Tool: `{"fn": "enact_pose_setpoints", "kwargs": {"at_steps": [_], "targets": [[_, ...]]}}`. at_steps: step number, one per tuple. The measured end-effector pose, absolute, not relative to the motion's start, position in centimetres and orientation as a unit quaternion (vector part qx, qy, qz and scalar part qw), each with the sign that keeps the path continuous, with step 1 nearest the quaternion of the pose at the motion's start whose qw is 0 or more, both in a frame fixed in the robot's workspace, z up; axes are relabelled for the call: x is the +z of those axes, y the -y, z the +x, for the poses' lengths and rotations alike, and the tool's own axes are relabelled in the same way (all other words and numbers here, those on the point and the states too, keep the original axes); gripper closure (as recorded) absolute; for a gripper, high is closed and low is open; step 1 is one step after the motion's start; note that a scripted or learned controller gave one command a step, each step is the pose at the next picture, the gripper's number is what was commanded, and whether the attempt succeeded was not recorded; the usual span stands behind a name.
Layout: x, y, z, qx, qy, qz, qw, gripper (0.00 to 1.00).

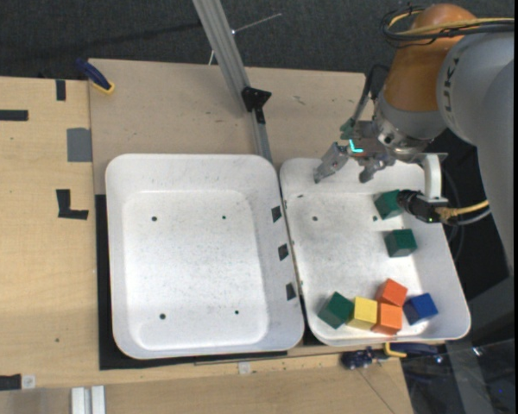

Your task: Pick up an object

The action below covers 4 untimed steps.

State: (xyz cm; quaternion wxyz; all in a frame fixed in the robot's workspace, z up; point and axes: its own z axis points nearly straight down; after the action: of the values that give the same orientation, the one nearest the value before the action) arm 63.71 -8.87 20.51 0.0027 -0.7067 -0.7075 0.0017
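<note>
Claw [344,172] spread wide, nothing between its fingers, above the right bin's [328,231] far edge.

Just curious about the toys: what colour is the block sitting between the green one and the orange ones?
Yellow block, seen in the camera view, in the right bin.

We're looking down on a robotics lab here, a test cell rather than any home or shop. A plywood desk [34,257] is carrying two shallow white bins: the left bin [194,253] is sitting beside the right bin [328,231], which is holding small coloured blocks [375,309]. Black tape marks [65,203] are showing left of the left bin, an aluminium strut [224,41] is slanting up behind it, and the grey-and-orange arm [449,67] is reaching in over the right bin, cables trailing beside it.
</note>
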Motion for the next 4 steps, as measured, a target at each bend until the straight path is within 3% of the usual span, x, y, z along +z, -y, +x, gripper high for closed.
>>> {"fn": "enact_pose_setpoints", "kwargs": {"at_steps": [1,3,4], "targets": [[20.8,8.9,63.8,0.0005,0.708,-0.706,0.001,0.00],[9.0,9.3,63.2,0.0031,0.708,-0.707,0.002,0.00],[10.3,9.2,63.4,0.0009,0.708,-0.706,0.001,1.00]]}}
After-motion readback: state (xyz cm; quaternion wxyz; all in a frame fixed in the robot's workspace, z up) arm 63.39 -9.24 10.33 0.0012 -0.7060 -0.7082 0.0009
